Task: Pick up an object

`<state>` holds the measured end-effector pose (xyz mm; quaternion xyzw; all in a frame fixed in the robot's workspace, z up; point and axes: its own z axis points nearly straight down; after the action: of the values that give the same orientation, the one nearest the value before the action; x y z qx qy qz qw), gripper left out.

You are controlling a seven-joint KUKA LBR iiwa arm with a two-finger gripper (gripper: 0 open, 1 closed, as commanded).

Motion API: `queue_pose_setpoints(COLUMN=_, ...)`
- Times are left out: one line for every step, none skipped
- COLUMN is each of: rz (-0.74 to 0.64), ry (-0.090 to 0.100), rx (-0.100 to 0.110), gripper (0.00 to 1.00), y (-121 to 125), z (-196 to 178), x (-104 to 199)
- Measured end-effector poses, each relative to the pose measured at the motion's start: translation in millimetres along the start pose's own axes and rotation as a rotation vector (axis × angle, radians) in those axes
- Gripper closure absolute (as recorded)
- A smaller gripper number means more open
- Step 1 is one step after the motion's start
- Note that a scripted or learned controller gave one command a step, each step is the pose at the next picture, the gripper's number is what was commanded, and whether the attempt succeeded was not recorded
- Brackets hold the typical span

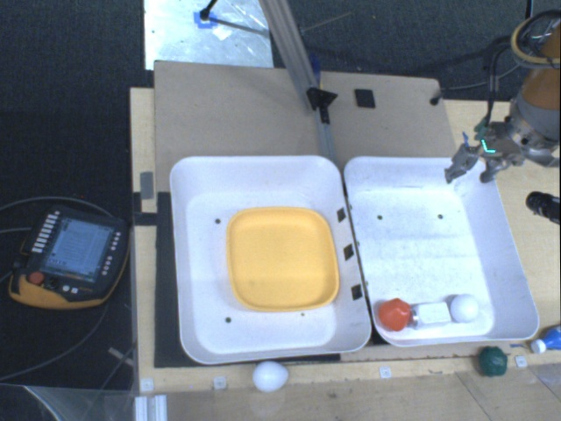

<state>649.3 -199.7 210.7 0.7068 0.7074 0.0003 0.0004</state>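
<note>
White egg [270,376] outside bin rim [263,355]

Bright, even light falls from overhead on my bench, and both white bins [263,178] come close to washing out, their rims barely distinct from their floors. The strongest glare sits on the crinkled reflective sheet [206,16] at the top, which blows out to near white. Shadows are soft and short: a faint one under the yellow plate [282,257], a thin dark line where the bins meet. The dark floor on the left goes nearly black, with little detail. Everything looks slightly soft and grainy, and my gripper [473,160] at the right is smeared, its outline unclear.
</note>
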Motion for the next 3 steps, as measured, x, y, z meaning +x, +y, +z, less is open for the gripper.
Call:
queue_pose_setpoints(rz=0.0, ry=0.0, rx=0.0, gripper=0.0, y=0, z=0, x=0)
queue_pose_setpoints(rz=0.0, ry=0.001, rx=0.003, gripper=0.0, y=1, z=44, x=7)
queue_pose_setpoints(rz=0.0, ry=0.001, rx=0.004, gripper=0.0, y=-3, z=91, x=16)
